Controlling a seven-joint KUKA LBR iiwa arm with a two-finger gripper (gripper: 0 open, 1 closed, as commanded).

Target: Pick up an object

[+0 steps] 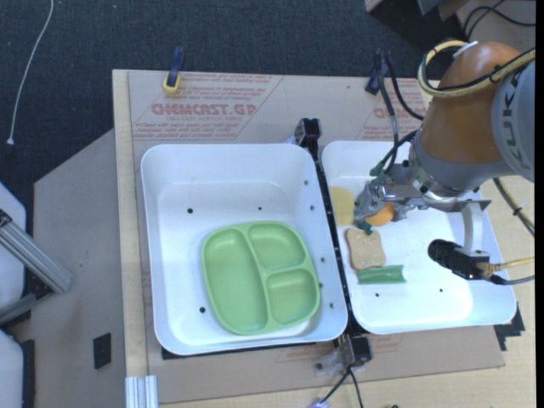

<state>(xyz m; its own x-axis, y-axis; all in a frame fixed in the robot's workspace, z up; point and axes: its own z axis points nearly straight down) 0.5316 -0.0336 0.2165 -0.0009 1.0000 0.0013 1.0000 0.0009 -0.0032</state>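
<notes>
Gripper (380, 211) sits low in the right bin (442, 313), near its left wall, w/ a small orange object (382, 215) right at the fingertips; can't tell if jaws are apart or clamped on it. Just below: bread slice (365, 248), then green piece (380, 274). Left bin (170, 228) has 1 green 3-section plate (259, 274).

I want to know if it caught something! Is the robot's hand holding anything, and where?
Cannot be told. The hand sits right at a small orange thing, but the grip is hidden.

Bright, even overhead light; soft shadows, slight blur, mild glare on bins (161, 228).
</notes>
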